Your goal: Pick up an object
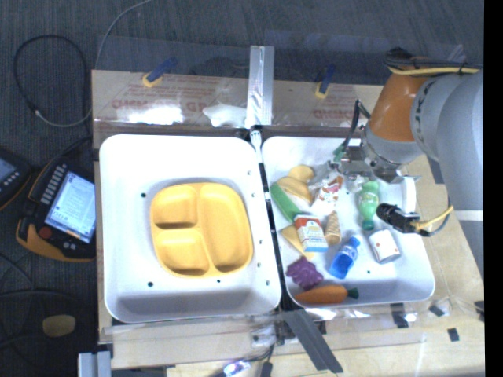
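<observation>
My hand point(346, 162) hangs over the right bin's point(424, 277) far edge, grip state I cannot tell; the green bottle point(368, 203) lies just nearward, long axis toward the counter's front.

Dark grey carpet floor point(236, 14), looping black cable point(47, 53), handheld control pendant point(63, 206) at left.
</observation>
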Robot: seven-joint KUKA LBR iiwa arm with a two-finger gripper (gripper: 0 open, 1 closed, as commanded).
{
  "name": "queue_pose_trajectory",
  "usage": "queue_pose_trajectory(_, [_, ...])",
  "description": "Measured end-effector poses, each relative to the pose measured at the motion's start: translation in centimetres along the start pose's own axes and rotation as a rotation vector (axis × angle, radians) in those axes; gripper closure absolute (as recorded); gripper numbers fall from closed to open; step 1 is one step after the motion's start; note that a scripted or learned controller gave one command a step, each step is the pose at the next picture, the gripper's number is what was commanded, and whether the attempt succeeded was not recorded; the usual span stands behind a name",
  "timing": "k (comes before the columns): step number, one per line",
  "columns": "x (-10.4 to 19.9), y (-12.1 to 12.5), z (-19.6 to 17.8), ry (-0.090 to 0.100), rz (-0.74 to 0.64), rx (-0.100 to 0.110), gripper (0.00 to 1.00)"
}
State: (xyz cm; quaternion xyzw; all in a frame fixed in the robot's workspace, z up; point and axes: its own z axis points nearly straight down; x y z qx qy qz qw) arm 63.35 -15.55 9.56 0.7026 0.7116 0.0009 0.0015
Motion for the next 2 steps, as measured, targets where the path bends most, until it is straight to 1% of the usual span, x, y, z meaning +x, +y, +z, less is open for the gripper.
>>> queue_pose_trajectory(1, [0.1,0.0,-0.9,0.002,0.000,0.001,1.00])
queue_pose_trajectory(2, [2.3,1.0,-10.5,0.001,-0.079,0.004,1.00])
